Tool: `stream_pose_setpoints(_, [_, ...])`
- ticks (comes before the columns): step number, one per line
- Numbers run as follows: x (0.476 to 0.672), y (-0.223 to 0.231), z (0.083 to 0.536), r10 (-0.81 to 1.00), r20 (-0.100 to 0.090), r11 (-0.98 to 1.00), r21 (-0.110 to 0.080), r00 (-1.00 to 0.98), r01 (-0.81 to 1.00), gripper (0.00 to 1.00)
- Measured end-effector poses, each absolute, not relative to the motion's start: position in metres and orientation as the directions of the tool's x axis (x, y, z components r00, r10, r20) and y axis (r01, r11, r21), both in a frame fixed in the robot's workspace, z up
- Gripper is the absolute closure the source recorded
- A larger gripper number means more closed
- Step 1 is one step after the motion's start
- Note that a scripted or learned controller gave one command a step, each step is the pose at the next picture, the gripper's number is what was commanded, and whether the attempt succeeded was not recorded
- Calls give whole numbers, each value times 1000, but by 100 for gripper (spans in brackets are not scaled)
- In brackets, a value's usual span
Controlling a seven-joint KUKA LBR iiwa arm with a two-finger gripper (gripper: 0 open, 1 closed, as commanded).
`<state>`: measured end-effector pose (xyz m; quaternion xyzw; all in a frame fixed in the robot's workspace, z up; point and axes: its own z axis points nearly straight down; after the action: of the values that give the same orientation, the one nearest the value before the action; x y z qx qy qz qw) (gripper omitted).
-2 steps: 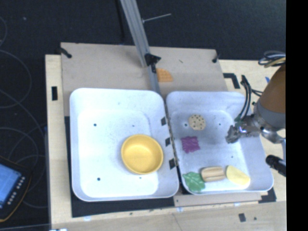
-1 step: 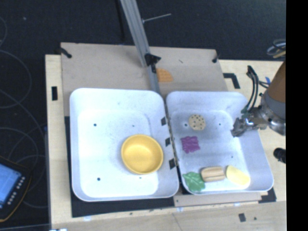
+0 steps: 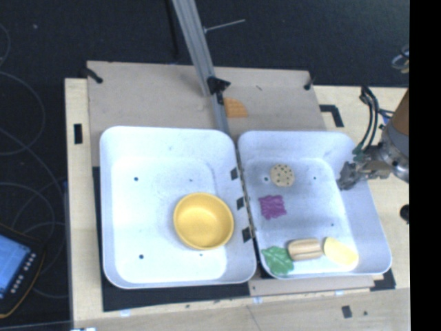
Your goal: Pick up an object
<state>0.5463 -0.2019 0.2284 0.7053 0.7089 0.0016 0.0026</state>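
Two shallow white plastic bins sit side by side on a pale wooden bench [image 3: 79,185], with the right bin [image 3: 365,233] taken as the landmark for all entries below. Left of it, touching along the shared edge, lies the left bin [image 3: 124,185], which contains one round yellow bowl [image 3: 202,220] resting near its front centre, close to the divider. Inside the right bin: one small round beige disc with dark holes [image 3: 282,175] toward the back; one crumpled purple square of soft material [image 3: 271,206] near the middle, in front of the disc; one green leaf-shaped piece [image 3: 278,259] at the front left corner; one tan cylindrical block [image 3: 304,249] just beside the green piece on its right, apparently touching it; one pale yellow rounded object [image 3: 340,252] at the front right, touching the cylinder's end. Over the right bin's right rim, toward the back, hangs the grey two-finger gripper [image 3: 348,176], well apart from every item; nothing is seen between its fingers, and how far they are parted cannot be told. Behind the right bin's back left corner rises a slanted grey metal rail [image 3: 195,40].
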Motion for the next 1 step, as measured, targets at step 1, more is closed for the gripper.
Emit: stream_pose_setpoints(1, [540, -157, 232, 1000, 0, 7, 3, -7, 1000, 100])
